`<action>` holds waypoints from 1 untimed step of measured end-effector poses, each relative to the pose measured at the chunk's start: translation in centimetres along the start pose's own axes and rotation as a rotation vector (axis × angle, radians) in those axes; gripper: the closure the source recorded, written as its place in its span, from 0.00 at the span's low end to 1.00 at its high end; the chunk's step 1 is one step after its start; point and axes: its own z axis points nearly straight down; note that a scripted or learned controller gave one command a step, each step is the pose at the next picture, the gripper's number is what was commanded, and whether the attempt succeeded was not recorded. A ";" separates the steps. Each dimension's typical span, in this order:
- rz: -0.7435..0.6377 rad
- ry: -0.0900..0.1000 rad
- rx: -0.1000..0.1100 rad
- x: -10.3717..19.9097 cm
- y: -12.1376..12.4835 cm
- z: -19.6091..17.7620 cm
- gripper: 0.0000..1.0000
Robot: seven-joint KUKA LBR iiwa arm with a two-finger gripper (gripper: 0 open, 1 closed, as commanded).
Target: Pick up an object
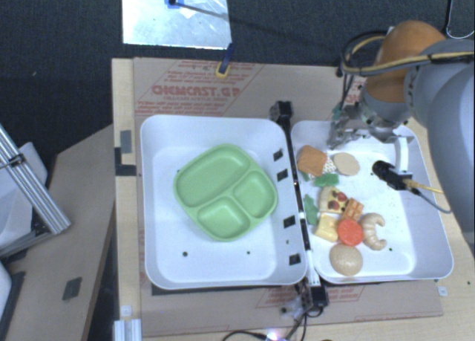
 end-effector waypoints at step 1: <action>0.001 -0.002 0.015 -0.3 1.0 -6.3 1.00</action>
